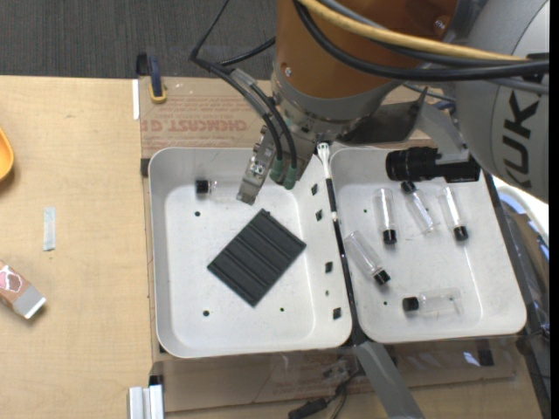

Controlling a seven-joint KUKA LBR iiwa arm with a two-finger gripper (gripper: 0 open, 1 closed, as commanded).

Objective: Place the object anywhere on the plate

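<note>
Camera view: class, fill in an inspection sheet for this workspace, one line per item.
Surface: two white bins, left bin, right bin, on a tan bench.
Job's things: dark ribbed plate tilted in left bin; five clear vials in right bin.
Clutter: small black piece in left bin.
Gripper: gripper over left bin's back, above the plate.
Cables: black cables loop behind the arm.
Surroundings: cardboard behind bins.

Dark grey carpet-like floor [96, 20] runs across top of frame. Pale wood bench [70, 339] fills left side, w/ brown cardboard sheet [205, 116] at upper centre, red print on it reversed. Small blue clamp [154, 75] at bench's top edge. Light even, soft, no hard shadows.
</note>
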